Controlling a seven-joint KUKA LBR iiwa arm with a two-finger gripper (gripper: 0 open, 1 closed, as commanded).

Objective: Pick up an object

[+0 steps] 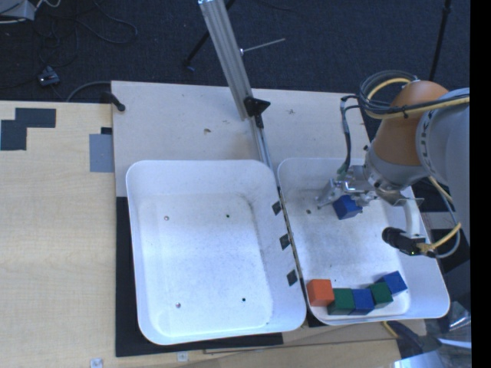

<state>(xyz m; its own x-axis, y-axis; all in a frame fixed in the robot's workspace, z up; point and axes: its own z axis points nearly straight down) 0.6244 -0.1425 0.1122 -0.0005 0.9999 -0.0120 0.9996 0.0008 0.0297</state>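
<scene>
My gripper (349, 200) hangs over the upper middle of the right bin (430, 309), reaching down from the orange-banded wrist. A small blue block (347, 208) sits tilted between its two fingers, and the fingers are shut on it. Along that bin's near edge lies a row of other blocks: an orange one (320, 290), a green one (342, 300), a blue one (363, 300), a second green one (381, 292) and a second blue one (394, 282).
The left bin (142, 205) stands beside the right one, split from it by a rim with black clips (285, 241). A slanted metal rail (230, 60) rises behind the bins. Black and yellow cables (410, 242) hang at the arm's right.
</scene>
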